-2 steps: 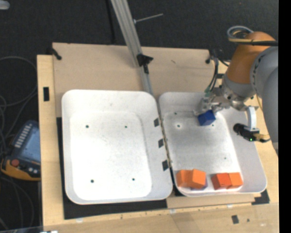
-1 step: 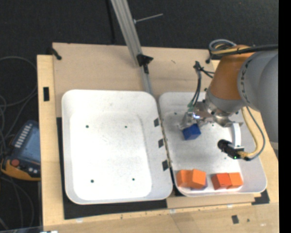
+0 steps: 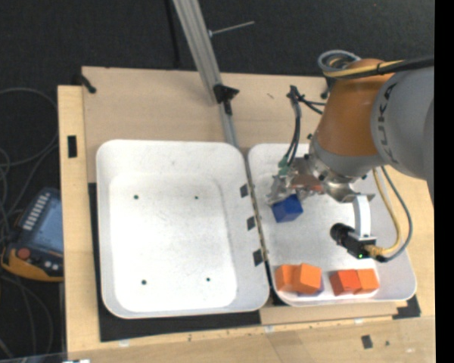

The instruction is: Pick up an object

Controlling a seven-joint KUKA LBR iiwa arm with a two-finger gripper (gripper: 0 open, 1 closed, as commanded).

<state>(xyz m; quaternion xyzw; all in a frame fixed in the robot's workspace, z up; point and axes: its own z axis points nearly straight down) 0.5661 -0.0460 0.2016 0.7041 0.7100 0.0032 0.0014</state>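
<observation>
Blue cube (image 3: 287,208) just below fingers (image 3: 281,191)

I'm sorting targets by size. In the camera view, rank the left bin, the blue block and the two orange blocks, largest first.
1. Left bin
2. The two orange blocks, which look alike
3. Blue block, though the gripper above it may hide part of it

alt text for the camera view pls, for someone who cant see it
A grey and orange arm reaches into the right bin, its gripper just above a blue block. Two orange blocks lie along that bin's near edge.
</observation>
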